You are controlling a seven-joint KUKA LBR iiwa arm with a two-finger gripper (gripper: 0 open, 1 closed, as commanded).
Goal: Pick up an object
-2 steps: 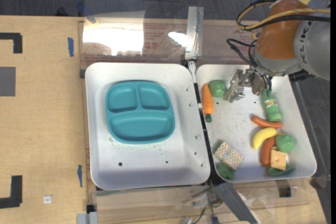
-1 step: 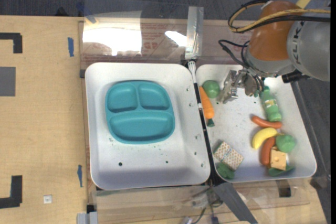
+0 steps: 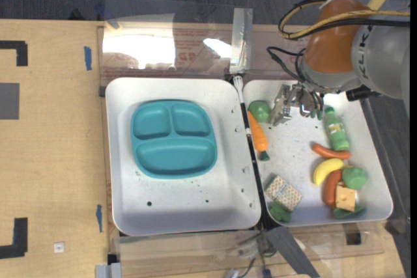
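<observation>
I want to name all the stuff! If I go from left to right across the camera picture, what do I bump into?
Teal divided plate → orange carrot → patterned packet → gripper → yellow banana → green ball-shaped toy.

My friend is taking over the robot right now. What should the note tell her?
Gripper: low in the right bin, at its far end, beside a green toy; nothing seen between its fingers.
Right bin: carrot by the divider, green bottle, banana, patterned packet.
Left bin: teal divided plate.
Done: nothing lifted.
Left: grasp one object and raise it.
</observation>
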